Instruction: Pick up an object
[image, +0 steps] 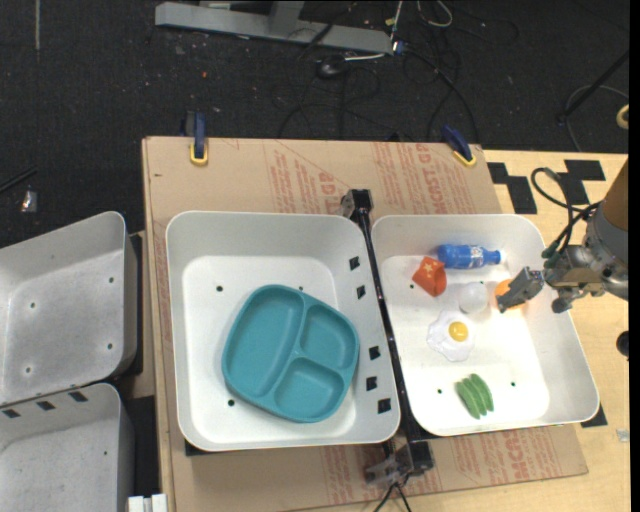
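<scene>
The right bin (560, 400) holds a blue bottle (466, 257) lying on its side at the back. A red block (430, 276) lies just left of it. A small clear rounded piece (472, 297) sits near the middle, with a toy fried egg (453, 334) in front of it. A green pea pod (476, 394) lies near the front. My gripper (537, 282) reaches in low over the bin's right wall. A small orange object (509, 293) lies right at its tip, and I cannot tell whether it is gripped.
The left bin (200, 250) holds a teal divided plate (290, 352). A black divider (378, 320) runs between the bins. The grey arm (605, 245) and its cables cross the bench's right edge. White lids (60, 300) lie at the far left.
</scene>
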